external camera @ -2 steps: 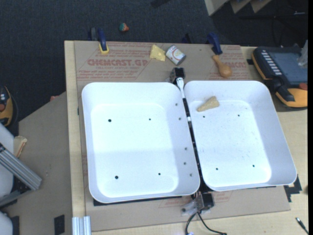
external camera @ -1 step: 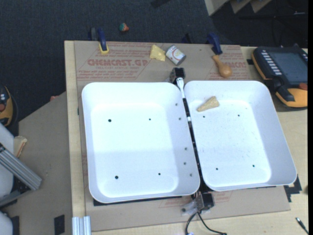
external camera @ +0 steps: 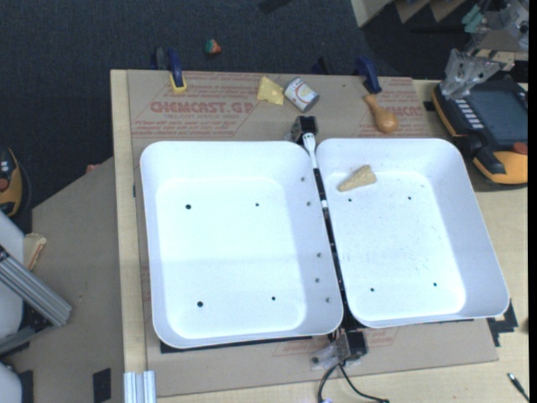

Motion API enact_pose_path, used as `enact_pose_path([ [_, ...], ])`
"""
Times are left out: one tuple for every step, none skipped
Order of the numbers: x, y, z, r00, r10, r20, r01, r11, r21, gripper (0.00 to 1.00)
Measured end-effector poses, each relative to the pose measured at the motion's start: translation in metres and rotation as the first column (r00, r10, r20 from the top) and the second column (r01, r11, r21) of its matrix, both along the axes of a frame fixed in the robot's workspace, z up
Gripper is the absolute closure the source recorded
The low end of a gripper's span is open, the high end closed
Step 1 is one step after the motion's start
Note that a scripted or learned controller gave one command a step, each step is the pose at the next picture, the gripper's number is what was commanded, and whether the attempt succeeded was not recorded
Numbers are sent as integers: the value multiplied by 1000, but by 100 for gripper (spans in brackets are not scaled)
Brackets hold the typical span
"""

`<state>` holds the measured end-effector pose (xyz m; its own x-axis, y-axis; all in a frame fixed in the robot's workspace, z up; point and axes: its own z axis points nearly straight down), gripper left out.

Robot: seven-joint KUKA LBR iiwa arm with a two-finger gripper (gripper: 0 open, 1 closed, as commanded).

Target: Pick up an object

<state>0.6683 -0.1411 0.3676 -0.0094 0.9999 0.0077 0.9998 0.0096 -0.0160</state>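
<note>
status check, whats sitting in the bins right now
Tan wedge lying in right bin, near its back-left corner. Left bin beside it. Nothing on top of the wedge.

Arm (external camera: 502, 19) at top-rt corner.

Tan wedge (external camera: 357, 179) flat in right bin (external camera: 470, 217)

A tiny coloured thing (external camera: 213, 47) on the far dark floor is too small to identify. At the right edge, a yellow and black device (external camera: 493, 124) is cut off, as is the grey metal rail (external camera: 29, 290) at the left.
</note>
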Motion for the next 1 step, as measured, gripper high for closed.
enact_pose_path([
  [-20,-89,58,1000,-16,24,16,1000,-15,100],
])
